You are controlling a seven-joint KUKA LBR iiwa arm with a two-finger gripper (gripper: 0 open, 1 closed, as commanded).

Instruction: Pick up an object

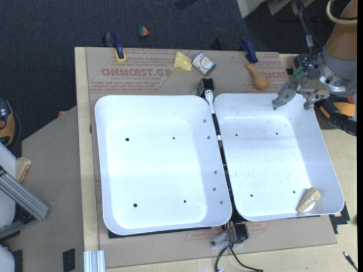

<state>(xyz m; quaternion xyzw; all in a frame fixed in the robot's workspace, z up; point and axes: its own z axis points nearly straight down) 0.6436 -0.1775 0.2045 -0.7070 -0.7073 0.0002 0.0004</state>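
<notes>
Gripper [295, 98] over far right corner of right bin [326, 152], fingers [282, 100] spread apart with nothing between them, tan ridged object [309, 199] lying well apart in that bin's near right corner

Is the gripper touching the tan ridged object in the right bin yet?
Apart. The camera view shows the gripper open over the right bin's far edge, while the tan ridged object lies in its near corner, with bare white floor between them.
</notes>
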